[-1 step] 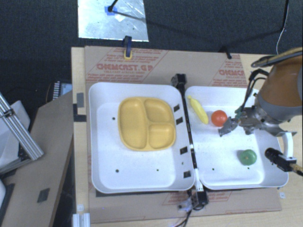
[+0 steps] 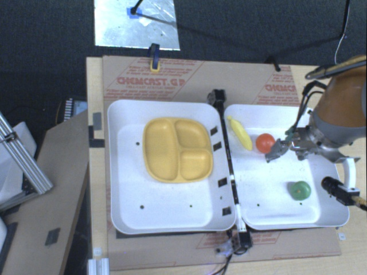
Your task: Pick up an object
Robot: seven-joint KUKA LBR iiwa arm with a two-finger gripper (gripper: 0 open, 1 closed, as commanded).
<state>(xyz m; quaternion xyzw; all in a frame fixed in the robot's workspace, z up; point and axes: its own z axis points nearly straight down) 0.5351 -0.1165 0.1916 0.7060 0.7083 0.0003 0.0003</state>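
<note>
Right bin (image 2: 321, 213): small round orange-red ball (image 2: 264, 142), gripper (image 2: 277, 150) touching beside it, finger state unclear.

The two white bins, left (image 2: 123, 171) and right (image 2: 275, 119), look like smooth moulded plastic with a soft sheen. In the left one lies a yellow divided plate (image 2: 176, 149), also smooth plastic, faintly glossy. The banana (image 2: 239, 134), the red-orange fruit (image 2: 264, 142) and the green fruit (image 2: 299, 190) in the right bin look like matt plastic. Under the bins lies a pale brown sheet (image 2: 189, 79), matt like cardboard or masking paper, printed with red lettering. At the far side a silvery foil-like square (image 2: 136, 16) shines on dark, rough carpet-like flooring (image 2: 46, 39). The gripper (image 2: 276, 151) is dull grey metal, and the arm's orange band (image 2: 347, 96) is glossy.
</note>
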